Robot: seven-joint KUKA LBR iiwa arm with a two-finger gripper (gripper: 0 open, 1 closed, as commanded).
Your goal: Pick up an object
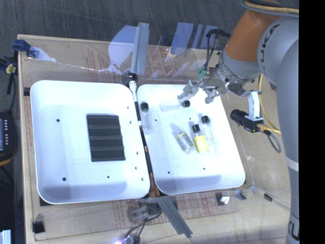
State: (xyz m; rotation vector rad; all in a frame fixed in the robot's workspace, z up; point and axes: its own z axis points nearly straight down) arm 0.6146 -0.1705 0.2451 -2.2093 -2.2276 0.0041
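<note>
Reaching in over the far edge of the right bin point(238, 172) with the gripper point(198, 94). Holding the fingers point(185, 92) spread wide, pinching nothing. Hovering just above a clear vial point(169, 106) lying near that far edge, black cap just beside one fingertip; hard telling whether touching or apart. Spotting a second vial point(146, 120) lying along the left edge, black cap pointing to the far side. Seeing three more things bunching near the bin's middle: a clear bottle point(183, 139), a yellow bottle point(201, 144) with a black cap just beside it, and a capped vial point(208, 131) toward the right edge. Noting a dark ribbed block point(105, 137) lying flat in the middle of the left bin point(40, 100), well apart from the gripper. Showing the arm point(269, 44), orange band and all, looming over the far right corner of the bench point(76, 50).
</note>
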